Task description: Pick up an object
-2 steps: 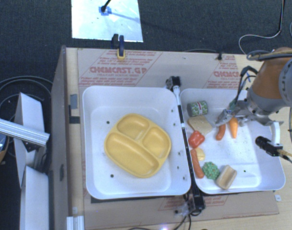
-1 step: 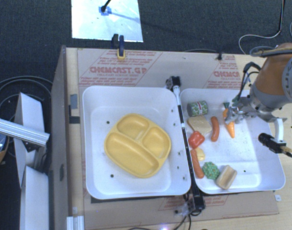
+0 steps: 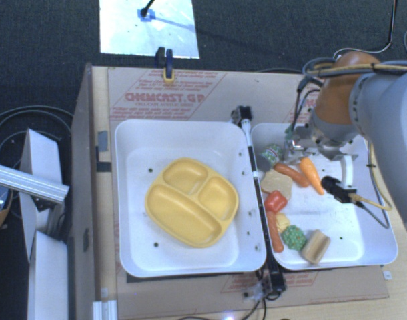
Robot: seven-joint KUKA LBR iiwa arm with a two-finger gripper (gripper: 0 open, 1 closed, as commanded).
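The arm (image 3: 373,92) reaches in from the right and its gripper (image 3: 298,143) hangs over the far left part of the right bin (image 3: 373,245). If the gripper is wide or narrow, the view does not let one tell, and no object is seen held in it.

The nearest object for picking seems to be the orange carrot (image 3: 311,175). It lies just beside the gripper, toward the near edge of the bin and slightly to the right. Its long axis goes at a slant, from the far left to the near right. A second orange piece (image 3: 291,175) lies beside it on the left, so a grasp across the carrot's short side probably needs care.

Other toy foods crowd the left part of this bin: a small green item (image 3: 271,155), a red pepper (image 3: 275,201), a broccoli (image 3: 293,237) and a beige block (image 3: 316,246).

The left bin (image 3: 140,179) holds a yellow divided tray (image 3: 191,202). Both bins stand on a cardboard sheet (image 3: 183,92), with dark floor around.
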